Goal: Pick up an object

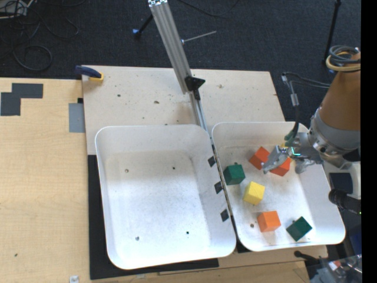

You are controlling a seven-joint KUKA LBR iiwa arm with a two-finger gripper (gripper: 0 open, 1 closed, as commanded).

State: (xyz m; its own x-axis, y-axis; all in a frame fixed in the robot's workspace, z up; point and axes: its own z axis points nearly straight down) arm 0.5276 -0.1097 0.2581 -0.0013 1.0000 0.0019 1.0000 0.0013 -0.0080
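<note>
The right bin [321, 232] holds several blocks: a green cube [234, 173], a yellow cube [254, 192], an orange cube [269, 220], a dark green cube [299, 228] and two red-orange blocks. One red-orange block [258, 157] lies free. The other [283, 168] sits right under my gripper [281, 158], which hangs low over the bin's upper middle and partly covers it. From this angle I cannot tell whether the gripper touches that block.
The left bin [118, 140] stands beside the right one, with black clips along the shared wall [218, 187]. A slanted aluminium bar [174, 46] rises behind the bins. The arm's orange band [344, 99] fills the right side above the bin.
</note>
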